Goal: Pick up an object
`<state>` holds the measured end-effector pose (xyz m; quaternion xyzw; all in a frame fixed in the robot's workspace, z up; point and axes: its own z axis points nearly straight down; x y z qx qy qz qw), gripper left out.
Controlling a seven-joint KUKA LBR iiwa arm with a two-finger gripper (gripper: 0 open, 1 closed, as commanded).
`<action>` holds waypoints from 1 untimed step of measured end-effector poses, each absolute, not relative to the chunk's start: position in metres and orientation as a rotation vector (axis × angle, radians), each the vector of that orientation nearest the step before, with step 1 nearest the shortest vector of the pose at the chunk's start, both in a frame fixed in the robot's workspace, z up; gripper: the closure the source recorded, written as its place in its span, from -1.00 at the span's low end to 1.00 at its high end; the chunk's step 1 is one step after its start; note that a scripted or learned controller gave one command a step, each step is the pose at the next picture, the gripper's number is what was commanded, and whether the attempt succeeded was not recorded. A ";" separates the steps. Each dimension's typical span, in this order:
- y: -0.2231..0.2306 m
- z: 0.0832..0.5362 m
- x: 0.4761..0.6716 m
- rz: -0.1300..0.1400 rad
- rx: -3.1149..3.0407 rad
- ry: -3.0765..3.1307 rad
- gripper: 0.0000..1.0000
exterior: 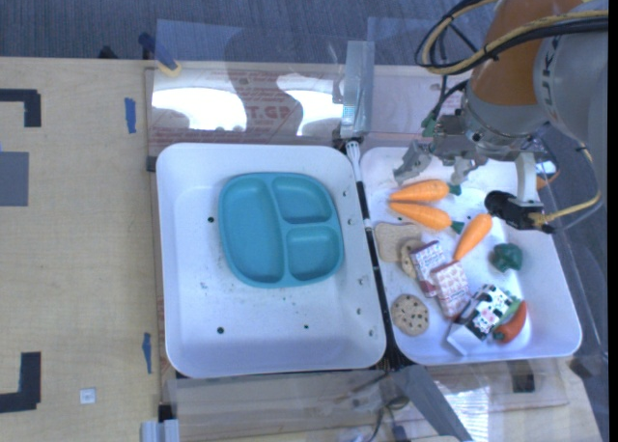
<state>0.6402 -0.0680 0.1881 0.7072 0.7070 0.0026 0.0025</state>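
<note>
Gripper hangs with jaws apart just above the far carrot in the right bin, so the approach step is in hand; next it should lower and close.

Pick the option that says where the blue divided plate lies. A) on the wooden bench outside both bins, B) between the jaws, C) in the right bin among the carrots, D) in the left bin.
D: the blue divided plate lies flat in the left bin.
</note>
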 end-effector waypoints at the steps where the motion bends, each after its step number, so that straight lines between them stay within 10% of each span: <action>1: -0.108 0.088 0.626 0.005 2.420 1.999 -1.00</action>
